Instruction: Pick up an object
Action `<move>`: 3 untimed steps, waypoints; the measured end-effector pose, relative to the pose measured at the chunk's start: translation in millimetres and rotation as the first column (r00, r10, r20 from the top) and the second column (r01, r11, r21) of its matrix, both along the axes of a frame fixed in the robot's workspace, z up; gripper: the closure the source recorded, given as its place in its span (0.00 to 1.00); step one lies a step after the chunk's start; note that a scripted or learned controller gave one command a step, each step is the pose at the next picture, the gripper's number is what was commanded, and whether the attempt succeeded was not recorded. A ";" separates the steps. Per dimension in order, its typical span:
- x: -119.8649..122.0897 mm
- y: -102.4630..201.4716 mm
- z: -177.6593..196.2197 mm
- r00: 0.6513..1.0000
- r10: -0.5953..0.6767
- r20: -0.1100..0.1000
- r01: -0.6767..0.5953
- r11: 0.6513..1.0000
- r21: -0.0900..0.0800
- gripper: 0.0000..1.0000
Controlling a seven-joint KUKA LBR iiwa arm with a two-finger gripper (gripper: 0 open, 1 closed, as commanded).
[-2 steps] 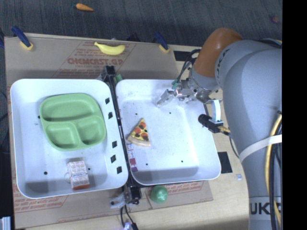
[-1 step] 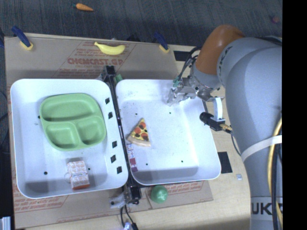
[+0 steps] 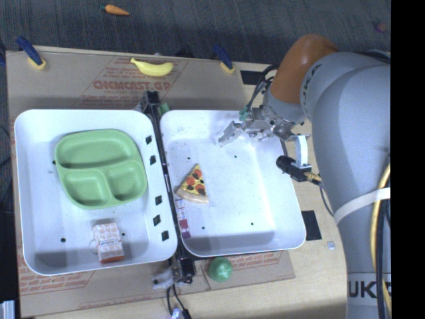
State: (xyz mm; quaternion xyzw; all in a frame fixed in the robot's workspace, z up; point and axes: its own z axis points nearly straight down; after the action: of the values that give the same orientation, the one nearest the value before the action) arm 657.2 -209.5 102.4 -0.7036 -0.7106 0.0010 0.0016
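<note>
A pizza slice toy lies near the left wall of the right bin. My gripper hovers over the far part of that bin, up and to the right of the slice, apart from it. Its fingers point left, with nothing visible between them. In the left bin sit a green divided tray and a small wrapped snack packet near the front.
A yellow banana toy lies on the cardboard behind the bins. A green ball rests in front of the right bin. An orange carrot-like piece lies on the floor at the back. My arm covers the right side.
</note>
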 end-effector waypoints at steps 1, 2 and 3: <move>-57.7 7.5 54.6 1.000 -0.007 0.003 0.007 1.000 -0.001 0.00; -38.0 -0.7 4.7 1.000 -0.002 0.001 0.002 1.000 -0.002 0.00; -159.3 8.0 23.9 1.000 -0.004 0.000 0.004 1.000 -0.001 0.00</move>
State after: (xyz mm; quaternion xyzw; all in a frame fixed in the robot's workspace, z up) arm 497.9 -201.4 126.3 -0.7052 -0.7090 0.0012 0.0015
